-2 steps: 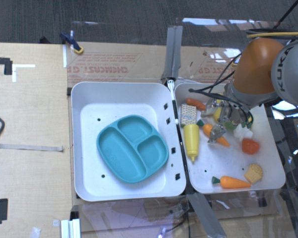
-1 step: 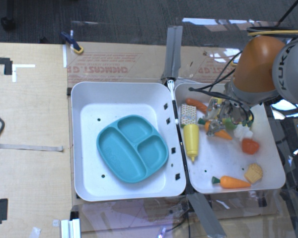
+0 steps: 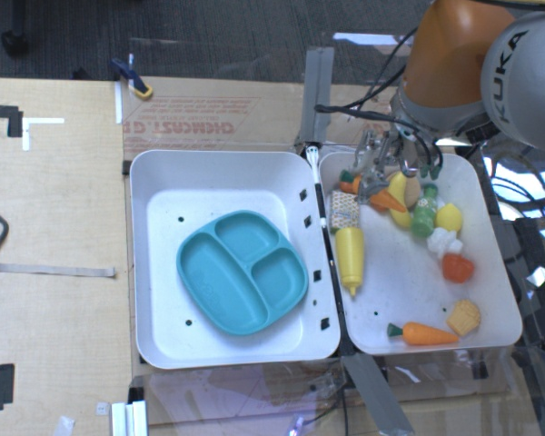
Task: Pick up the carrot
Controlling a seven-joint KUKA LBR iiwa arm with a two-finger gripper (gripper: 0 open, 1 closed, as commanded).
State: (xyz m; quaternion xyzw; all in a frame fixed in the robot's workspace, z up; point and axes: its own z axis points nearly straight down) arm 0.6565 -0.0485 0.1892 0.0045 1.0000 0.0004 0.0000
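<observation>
- Carrot lies flat near right bin's front edge: looks light, rigid, smooth plastic; take across thick middle.
- My jaws' state: cannot tell.

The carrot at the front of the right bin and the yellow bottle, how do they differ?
The carrot is orange with a green end and lies crosswise near the bin's front wall; the yellow bottle is yellow, bigger, and lies lengthwise along the left wall. Both lie flat, apart from the gripper.
</observation>
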